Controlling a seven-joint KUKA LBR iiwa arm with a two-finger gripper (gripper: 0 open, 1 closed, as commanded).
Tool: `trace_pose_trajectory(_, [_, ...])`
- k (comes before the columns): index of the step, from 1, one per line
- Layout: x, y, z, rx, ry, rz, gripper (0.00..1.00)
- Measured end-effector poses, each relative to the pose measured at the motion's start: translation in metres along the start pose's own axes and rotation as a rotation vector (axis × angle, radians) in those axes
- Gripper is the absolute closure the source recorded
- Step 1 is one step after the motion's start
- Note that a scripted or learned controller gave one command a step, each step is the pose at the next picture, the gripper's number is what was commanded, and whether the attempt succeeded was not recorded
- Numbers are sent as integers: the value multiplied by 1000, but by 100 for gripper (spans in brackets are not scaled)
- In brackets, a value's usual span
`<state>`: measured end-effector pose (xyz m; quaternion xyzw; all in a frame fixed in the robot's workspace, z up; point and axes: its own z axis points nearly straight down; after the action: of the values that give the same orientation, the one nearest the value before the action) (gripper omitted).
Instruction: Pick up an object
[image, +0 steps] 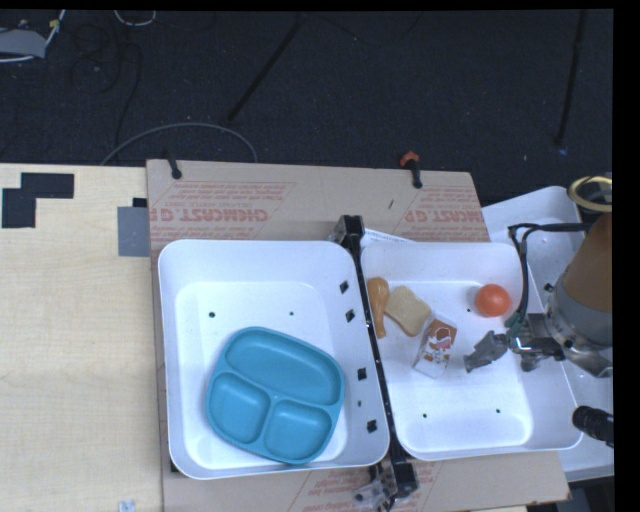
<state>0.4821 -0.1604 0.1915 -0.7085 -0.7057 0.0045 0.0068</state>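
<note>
The right bin (470, 425) holds a small white carton with a red print (436, 348), a tan bread-like piece (407, 310), an orange-tan elongated piece (378, 303) along the divider, and a red-orange ball (492, 299) near the far right wall. My gripper (487, 353) hangs low over the right side of this bin, just right of the carton and below the ball. Nothing shows between its dark fingers. The arm's grey wrist with its orange band (590, 275) stands at the right edge.
The left bin (190, 275) holds a blue three-compartment plate (275, 392). A black divider (365, 350) with clips runs between the bins. Both bins rest on a cardboard sheet (300, 205). A cable (520, 250) loops near the right bin's far corner.
</note>
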Motion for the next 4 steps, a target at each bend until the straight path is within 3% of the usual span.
trace_pose_trajectory(1, [0, 3, -7, -12, -2, -3, 0])
trace_pose_trajectory(3, [6, -2, 106, -13, -2, -3, 0])
trace_pose_trajectory(4, [4, -2, 94, -14, -2, 3, 100])
